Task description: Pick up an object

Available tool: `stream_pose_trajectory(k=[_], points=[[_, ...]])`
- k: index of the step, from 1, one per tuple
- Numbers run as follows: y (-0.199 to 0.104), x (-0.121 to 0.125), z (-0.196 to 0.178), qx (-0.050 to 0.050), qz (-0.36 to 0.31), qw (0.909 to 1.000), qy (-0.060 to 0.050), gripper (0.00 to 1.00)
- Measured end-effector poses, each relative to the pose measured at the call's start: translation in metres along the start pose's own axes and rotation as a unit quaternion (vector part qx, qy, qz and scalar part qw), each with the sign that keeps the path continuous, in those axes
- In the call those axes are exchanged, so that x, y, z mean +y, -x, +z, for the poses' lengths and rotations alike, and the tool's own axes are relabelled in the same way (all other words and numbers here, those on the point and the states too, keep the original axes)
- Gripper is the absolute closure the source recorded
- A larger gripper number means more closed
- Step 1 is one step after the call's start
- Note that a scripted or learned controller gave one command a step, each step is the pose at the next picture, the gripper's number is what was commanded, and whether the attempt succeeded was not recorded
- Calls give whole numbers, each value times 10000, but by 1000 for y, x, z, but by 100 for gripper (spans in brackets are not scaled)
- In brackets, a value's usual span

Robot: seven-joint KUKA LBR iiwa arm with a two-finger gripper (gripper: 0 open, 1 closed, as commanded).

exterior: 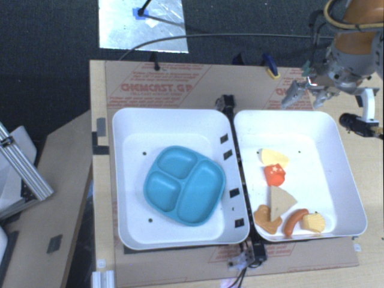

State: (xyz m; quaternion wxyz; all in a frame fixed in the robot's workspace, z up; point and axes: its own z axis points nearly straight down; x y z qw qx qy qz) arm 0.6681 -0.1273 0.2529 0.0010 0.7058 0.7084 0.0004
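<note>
The right bin (pixel 336 161) holds several toy food pieces: a yellow slice (pixel 273 156), a red piece (pixel 275 174), a tan wedge (pixel 281 201), a brown lump (pixel 267 219), an orange sausage (pixel 295 221) and a pale yellow chunk (pixel 314 222). My gripper (pixel 306 96) hangs above the right bin's far rim, well behind the food. It is open, with nothing between its fingers.
The left bin (pixel 132 137) holds a blue divided plate (pixel 185 185). A black divider (pixel 235 161) runs between the bins. A foil sheet (pixel 141 17) lies on the floor beyond the bench, and a metal frame (pixel 18 167) stands at the left.
</note>
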Motion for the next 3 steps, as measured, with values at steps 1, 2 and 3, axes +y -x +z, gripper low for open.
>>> stream_pose_trajectory(k=[1,2,3], points=[[1,0,63,3,8,10000,-21,0],[6,-1,123,2,13,10000,-14,0],[6,-1,171,3,2,10000,-16,0]])
